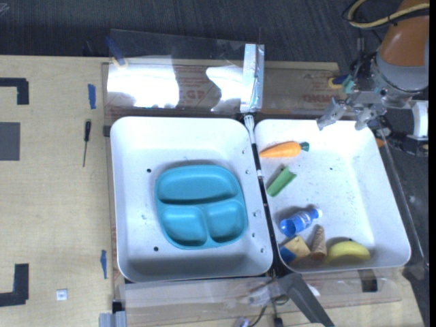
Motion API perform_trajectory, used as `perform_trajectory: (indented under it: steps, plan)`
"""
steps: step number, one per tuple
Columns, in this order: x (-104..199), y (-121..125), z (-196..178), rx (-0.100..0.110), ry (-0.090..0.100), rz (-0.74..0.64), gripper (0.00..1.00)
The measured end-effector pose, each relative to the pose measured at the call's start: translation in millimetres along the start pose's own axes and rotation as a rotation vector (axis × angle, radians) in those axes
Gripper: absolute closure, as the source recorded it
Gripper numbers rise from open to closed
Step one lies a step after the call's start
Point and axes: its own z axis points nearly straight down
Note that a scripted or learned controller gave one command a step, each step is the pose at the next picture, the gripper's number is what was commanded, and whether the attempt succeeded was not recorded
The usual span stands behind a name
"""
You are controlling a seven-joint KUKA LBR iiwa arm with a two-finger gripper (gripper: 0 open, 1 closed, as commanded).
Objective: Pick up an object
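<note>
Carrot (279, 150) is the likeliest pick, lying in the right bin (381, 182) near its back-left corner. The pincer (347, 116) hovers spread and empty over that bin's back rim (poised, I judge, to descend). Its long axis runs left-right, green tip pointing right.

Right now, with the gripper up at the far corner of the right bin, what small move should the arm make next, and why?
Probably swing the gripper in over the right bin toward the carrot. The gripper sits at the bin's far rim with nothing between its open fingers, and the carrot is the nearest item, lying apart from the green block and the cluster around the bottle.
</note>
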Motion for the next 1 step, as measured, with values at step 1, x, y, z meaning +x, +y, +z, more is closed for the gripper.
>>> perform_trajectory:
  steps: [1]
  plan:
    - [16.9,-25.6,128.8,-0.004,-0.001,0.144,0.00]
